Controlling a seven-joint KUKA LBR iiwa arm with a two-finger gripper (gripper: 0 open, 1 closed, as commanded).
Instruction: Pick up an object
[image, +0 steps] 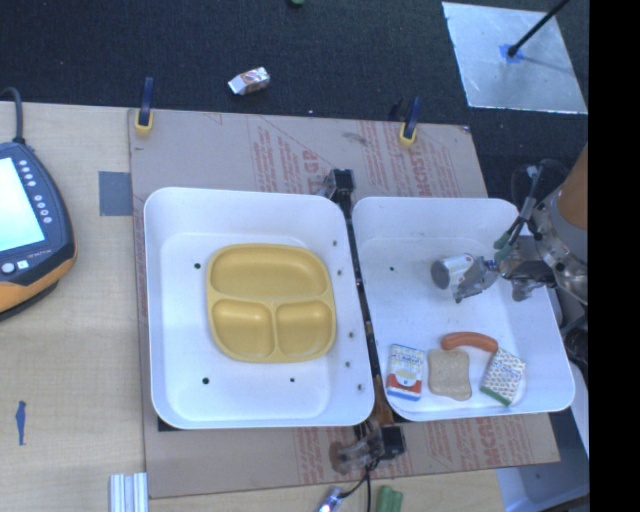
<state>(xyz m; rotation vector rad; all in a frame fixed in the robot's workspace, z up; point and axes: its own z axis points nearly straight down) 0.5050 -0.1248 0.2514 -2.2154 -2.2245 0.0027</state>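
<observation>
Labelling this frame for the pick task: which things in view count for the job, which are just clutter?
Job:
tool
grey cup
sausage
bread slice
small carton
green packet

Clutter:
yellow divided plate
pendant
wrapper on the floor

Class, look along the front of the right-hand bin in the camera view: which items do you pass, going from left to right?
Small carton → slice of bread → green and white packet. The sausage lies just behind, spanning the bread and the packet, so I leave it out of the order.
</observation>
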